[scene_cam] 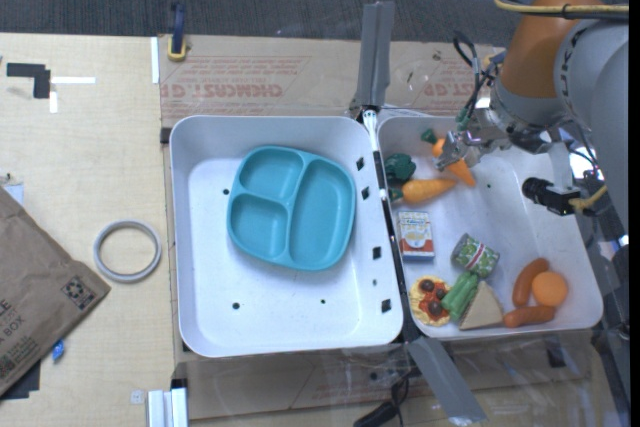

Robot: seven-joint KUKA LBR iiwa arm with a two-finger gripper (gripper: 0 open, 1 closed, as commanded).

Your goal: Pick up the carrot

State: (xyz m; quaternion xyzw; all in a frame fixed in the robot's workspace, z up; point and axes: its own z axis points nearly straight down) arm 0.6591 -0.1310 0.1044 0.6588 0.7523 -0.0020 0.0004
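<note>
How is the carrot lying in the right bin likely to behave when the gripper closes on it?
The carrot looks like a smooth, tapered plastic toy, so it is probably stiff and light. Its rounded, glossy body may slip or roll between the fingers of the gripper. It lies close to the bin wall and its green top, so a push may wedge it there.

- I count two white bins: left (200, 215) and right (560, 215).
- One teal plate (293, 207), with three compartments.
- Two carrots: one (428, 188) lying loose, another (452, 163) under the gripper (462, 147).
- One small carton (415, 235).
- One green packet (475, 256).
- One pizza slice (430, 300).
- One sandwich wedge (482, 308).
- One orange ball (549, 289).
- Two sausages (527, 283).
- One tape ring (127, 248) on the bench.
- One cardboard box (35, 285).
</note>
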